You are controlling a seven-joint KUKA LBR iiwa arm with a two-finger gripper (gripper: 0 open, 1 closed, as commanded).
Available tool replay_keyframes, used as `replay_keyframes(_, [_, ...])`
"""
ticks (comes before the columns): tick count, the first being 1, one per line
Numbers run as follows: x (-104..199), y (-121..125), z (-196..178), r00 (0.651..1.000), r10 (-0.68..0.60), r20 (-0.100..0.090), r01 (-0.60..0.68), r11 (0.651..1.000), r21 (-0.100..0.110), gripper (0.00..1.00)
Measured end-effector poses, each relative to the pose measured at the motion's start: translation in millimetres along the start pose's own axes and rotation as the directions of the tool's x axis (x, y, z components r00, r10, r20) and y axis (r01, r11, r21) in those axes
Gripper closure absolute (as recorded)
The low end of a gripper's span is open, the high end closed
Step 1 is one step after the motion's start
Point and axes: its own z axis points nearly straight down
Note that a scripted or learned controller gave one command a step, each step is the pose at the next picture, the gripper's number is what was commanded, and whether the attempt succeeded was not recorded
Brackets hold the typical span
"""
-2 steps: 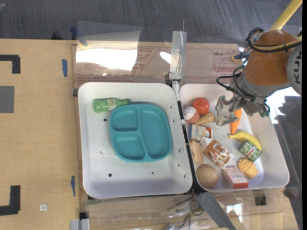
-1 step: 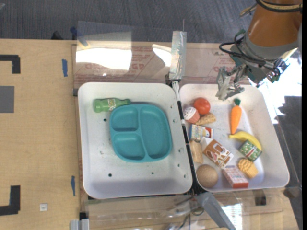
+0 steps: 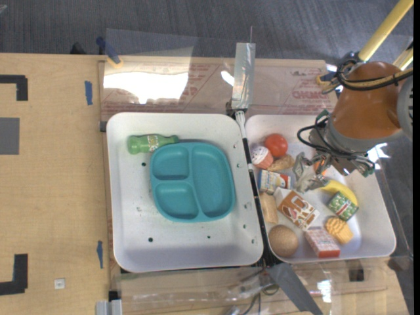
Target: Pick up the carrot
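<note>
Altogether two bins (image 3: 125, 195), one teal tray (image 3: 192, 180)

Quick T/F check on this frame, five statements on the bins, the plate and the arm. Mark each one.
1. The teal plate lies in the left bin. True.
2. A green bottle lies on its side along the far edge of the plate. True.
3. The red tomato sits in the left bin. False: it is in the right bin, near its far end.
4. The gripper hangs over the right bin, among the food items. True.
5. The plate has a single undivided well. False: it has three compartments.
</note>
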Motion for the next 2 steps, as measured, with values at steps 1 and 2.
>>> replay_keyframes(1, [-20.2, -2.7, -159.4, 0.994, -0.111, 0.006, 0.111, 0.994, 0.007, 1.00])
replay_keyframes(2, [50.3, 5.7, -38.0, 0.959, -0.283, -0.008, 0.283, 0.959, -0.017, 1.00])
